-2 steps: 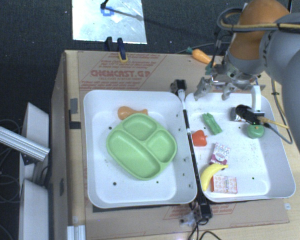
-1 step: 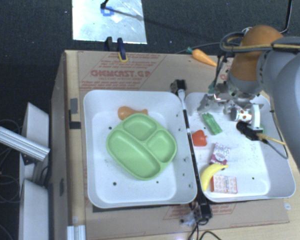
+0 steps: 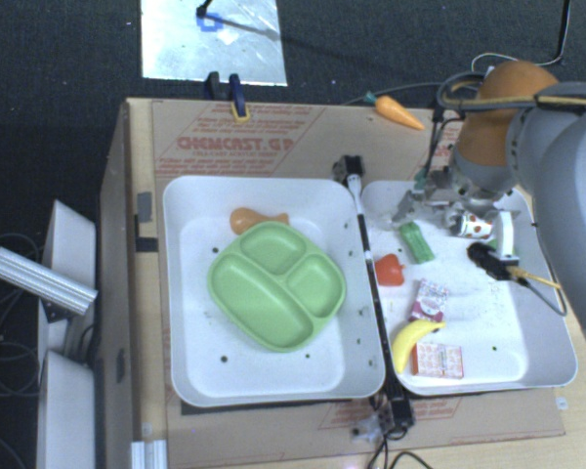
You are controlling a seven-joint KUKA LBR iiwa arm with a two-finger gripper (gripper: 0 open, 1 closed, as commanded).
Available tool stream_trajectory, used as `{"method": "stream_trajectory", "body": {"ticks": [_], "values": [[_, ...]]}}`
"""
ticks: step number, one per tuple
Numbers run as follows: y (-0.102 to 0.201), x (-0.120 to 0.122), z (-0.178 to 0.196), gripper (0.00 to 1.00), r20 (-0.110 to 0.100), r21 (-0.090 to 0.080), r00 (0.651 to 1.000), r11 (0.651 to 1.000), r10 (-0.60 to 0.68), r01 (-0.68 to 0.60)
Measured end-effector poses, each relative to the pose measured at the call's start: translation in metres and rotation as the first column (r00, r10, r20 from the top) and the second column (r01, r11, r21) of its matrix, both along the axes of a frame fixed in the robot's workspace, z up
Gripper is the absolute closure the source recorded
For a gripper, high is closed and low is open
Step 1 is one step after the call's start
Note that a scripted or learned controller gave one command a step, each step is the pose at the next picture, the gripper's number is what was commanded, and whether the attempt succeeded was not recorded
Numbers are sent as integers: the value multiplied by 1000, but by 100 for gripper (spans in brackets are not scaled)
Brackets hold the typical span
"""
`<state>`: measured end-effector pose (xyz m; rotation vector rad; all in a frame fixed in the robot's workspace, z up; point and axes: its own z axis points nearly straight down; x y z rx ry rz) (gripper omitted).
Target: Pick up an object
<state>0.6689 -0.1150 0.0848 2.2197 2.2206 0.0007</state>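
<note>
Lying in the arm-side bin, a green block is resting just beside the gripper, whose jaws cannot be told as spread or pressed together. Every object is apparently lying on the bin floor, so grasp and lift are judged not yet done. A red piece, a pink packet and a banana are lying nearby.

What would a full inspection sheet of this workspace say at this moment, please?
Surface: cardboard-topped bench bearing left bin and right bin.
Job's things: right bin holds green block, red piece, pink packet, banana, red-white card; left bin holds green plate partly over an orange item.
Clutter: carrot on the bench behind the bins.
Grippers: pincer over right bin's rear, by the green block; grasp unclear.
Cables: black cable at top right.
Surroundings: dark carpet, metal sheet.
</note>
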Motion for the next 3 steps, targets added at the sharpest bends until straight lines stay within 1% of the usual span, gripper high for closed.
{"method": "stream_trajectory", "body": {"ticks": [1,2,3], "values": [[0,1,12,100,4,-1,1000,1000,0,0],[93,-38,149,100,4,2,1000,1000,4,-4],[190,-106,148,100,0,2,1000,1000,3,-3]]}}
